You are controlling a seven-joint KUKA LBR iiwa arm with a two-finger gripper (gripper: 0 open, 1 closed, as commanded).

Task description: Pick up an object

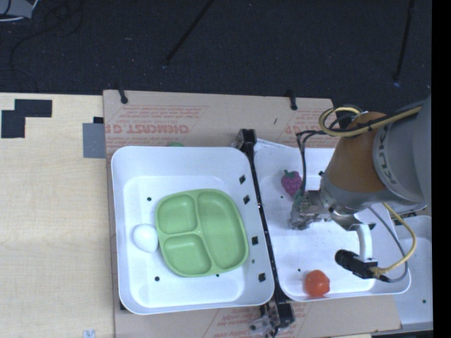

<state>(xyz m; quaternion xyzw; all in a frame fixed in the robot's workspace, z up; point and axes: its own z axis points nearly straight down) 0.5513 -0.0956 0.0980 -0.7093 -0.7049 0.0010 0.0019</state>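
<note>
Two shallow white bins sit side by side on a sheet of cardboard (176, 118) laid over the pale wooden tabletop (49, 224). Red printing runs along the cardboard behind the left bin, but it is upside down and mirrored from here and too faint to read with any certainty — more red print shows at the front edge, just as unclear. The left bin (134, 167) holds a green three-compartment plate (201, 231) at its middle, with a white egg-shaped ball (145, 238) touching the plate's left edge. In the right bin (282, 259), taking the plate as the marker, a small purple fruit with a green top (291, 182) lies to the right and a little farther back, beyond the divider between the bins; a red tomato-like ball (317, 283) lies to the right and nearer the front, close to the bin's front wall. The grey arm with its orange band (356, 164) reaches over the right bin, and its claw (304, 215) is down near the bin floor, right of the plate, just in front of the purple fruit and well apart from the red ball. Whether the claw is spread or closed cannot be told — nothing is seen between its tips.
</note>
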